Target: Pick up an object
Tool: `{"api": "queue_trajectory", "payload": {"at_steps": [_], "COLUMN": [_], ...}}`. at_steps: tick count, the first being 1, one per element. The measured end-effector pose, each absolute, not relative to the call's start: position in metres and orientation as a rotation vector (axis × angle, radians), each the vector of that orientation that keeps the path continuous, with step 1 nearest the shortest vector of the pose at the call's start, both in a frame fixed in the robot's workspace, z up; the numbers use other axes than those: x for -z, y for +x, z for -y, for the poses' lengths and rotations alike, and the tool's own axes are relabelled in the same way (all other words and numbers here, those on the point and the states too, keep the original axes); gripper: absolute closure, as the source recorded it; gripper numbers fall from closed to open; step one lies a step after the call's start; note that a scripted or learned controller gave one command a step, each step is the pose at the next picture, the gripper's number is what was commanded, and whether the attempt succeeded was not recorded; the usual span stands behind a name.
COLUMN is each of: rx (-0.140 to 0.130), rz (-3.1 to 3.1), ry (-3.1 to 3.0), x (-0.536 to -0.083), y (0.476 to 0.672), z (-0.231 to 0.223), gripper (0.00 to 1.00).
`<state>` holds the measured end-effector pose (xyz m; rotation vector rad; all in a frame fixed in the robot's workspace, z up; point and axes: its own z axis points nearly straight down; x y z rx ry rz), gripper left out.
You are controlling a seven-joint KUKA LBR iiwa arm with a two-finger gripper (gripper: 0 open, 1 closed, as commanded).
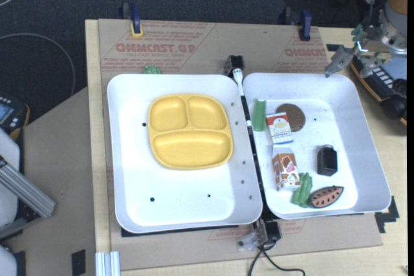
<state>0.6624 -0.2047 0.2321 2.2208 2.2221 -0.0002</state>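
The right bin (362,132) holds several small items. A green stick (259,114) lies by its left wall, with a brown round disc (294,116) and a red-and-white carton (279,128) beside it. Lower down are a brown carton (285,170), a black block (327,160), a green piece (302,193) and a brown-red oval (326,196). My gripper (345,59) hangs above the bin's far right corner, well away from all of these items, with nothing seen in it.
The left bin (129,191) holds a yellow divided plate (190,130). Blue clamps (135,15) (305,24) pin the back edge of the board. A black marker-like tool (237,66) lies between the bins at the back.
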Motion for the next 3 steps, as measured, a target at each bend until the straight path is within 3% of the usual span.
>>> {"api": "queue_trajectory", "payload": {"at_steps": [1, 2, 3], "rx": [0.011, 0.006, 0.002], "rz": [-2.224, -2.226, -2.228], "ry": [2.235, 2.232, 2.225], "x": [-0.152, -0.106, -0.083], "y": [0.581, 0.514, 0.487], "z": [0.225, 0.209, 0.168], "gripper": [0.00, 0.00, 0.00]}}
